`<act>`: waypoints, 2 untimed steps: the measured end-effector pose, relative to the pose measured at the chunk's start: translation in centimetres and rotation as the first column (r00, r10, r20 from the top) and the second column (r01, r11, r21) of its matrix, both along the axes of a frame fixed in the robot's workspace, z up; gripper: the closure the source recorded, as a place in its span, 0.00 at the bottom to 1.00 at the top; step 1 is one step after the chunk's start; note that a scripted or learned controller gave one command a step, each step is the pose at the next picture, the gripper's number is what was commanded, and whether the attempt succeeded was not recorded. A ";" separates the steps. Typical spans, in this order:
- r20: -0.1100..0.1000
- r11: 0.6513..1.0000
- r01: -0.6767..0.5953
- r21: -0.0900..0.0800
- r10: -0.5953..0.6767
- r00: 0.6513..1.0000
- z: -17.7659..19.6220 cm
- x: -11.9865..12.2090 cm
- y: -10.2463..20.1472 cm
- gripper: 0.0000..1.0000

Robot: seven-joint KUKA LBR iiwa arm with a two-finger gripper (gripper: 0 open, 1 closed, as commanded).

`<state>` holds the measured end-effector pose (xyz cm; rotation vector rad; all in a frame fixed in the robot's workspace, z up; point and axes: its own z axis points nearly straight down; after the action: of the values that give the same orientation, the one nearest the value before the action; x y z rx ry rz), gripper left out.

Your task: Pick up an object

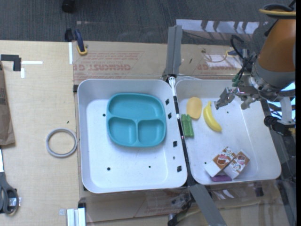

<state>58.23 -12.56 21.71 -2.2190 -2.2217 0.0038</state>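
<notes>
Two white bins sit on the surface; my jaws (229,98) hang over the right bin (263,147), how far apart I cannot tell, nothing visibly held. At seven o'clock from them lies the banana (212,118), likely light, stiff plastic, slick; I'd grip across its middle. Smaller, the green block (188,125) lies further left.
</notes>
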 end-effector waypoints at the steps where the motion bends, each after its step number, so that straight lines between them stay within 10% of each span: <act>1: -0.001 0.995 -0.104 0.001 0.104 0.995 -11.9 3.2 -2.0 0.00; 2: 0.000 0.998 0.070 0.001 -0.070 0.998 -12.6 2.1 1.3 0.00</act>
<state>60.36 -11.30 9.13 -2.2954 -2.1420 0.0026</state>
